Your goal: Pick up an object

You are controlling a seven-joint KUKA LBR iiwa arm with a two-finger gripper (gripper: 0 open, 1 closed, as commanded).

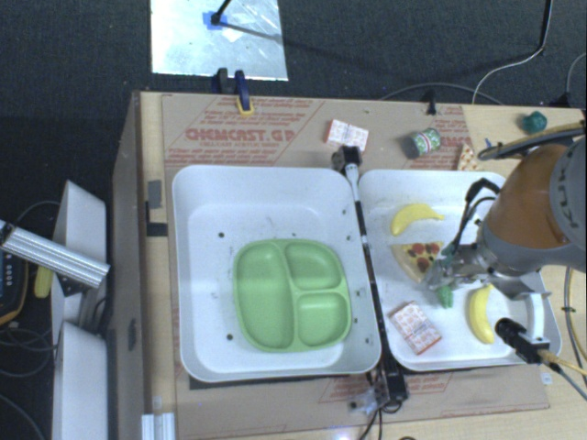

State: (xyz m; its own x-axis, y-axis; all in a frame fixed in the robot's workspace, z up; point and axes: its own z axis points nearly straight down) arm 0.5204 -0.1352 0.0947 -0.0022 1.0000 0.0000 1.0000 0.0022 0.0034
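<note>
Gripper [447, 280] low in right bin [381, 246], finger state cannot be told; small green object [446, 296] just at its 6 o'clock, so centre over it before closing.

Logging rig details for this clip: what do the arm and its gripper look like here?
The arm is bulky and rounded, with a broad orange band above a grey wrist section. Dark cables loop along its left side. The gripper is a small metallic grey assembly, blurred here, with something green at its tip.
</note>
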